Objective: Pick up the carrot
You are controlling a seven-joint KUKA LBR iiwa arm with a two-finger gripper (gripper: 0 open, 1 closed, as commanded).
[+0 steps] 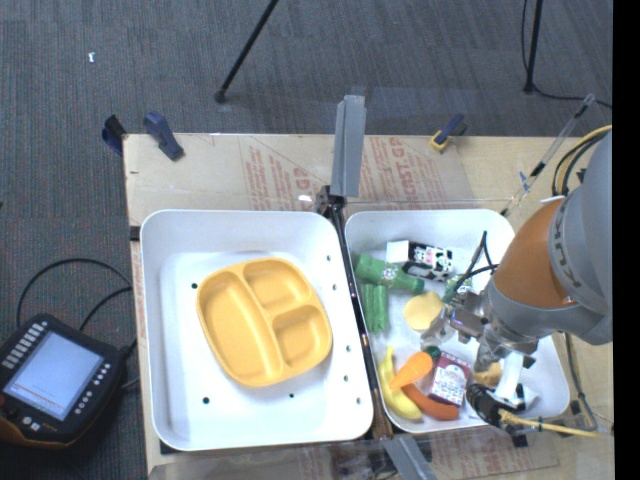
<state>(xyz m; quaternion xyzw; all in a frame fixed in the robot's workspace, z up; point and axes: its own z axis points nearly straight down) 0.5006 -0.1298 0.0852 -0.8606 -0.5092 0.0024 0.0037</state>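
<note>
In the right bin [540,230], the gripper [497,366] hangs beside the carrot [411,370] — finger opening cannot be determined — grasping nothing visible.

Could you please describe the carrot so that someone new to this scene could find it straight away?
Look in the right-hand white bin, at its near end, just left of the gripper. The carrot is the short orange wedge lying above the yellow banana. Unlike the longer red-orange piece below it, it is stubby and paler orange.

Lab: tripod legs [250,38], teach pendant [55,378].
</note>
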